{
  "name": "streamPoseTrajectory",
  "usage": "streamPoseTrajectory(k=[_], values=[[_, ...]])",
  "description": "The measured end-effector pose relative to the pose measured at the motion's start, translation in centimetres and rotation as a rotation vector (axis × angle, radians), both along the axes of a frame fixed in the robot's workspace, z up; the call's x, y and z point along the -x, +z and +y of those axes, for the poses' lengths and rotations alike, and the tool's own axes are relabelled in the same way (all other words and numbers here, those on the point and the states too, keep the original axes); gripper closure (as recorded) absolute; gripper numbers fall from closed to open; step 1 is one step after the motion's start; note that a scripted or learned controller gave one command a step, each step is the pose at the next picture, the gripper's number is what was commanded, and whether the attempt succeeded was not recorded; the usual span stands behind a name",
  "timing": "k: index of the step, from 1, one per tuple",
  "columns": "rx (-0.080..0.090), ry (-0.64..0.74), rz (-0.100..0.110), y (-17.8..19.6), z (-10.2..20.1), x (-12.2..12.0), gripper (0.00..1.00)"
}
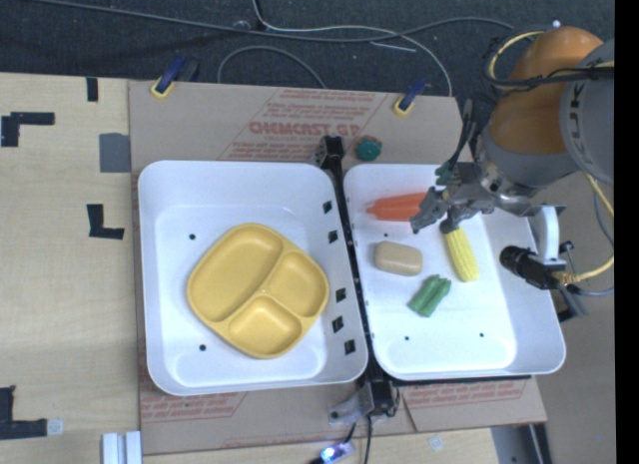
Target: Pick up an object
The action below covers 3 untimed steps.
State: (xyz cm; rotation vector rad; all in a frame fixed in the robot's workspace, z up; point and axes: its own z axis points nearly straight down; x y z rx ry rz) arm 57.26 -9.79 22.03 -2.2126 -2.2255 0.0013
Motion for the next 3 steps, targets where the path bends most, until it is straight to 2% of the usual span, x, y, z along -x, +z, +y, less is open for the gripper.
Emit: streamPoseTrajectory(k=[2,3], values=[[0.000,0.001,-0.001,1.8,10.3,1.8,1.00],[0.001,0.000,0.000,1.4,14.7,2.2,1.00]])
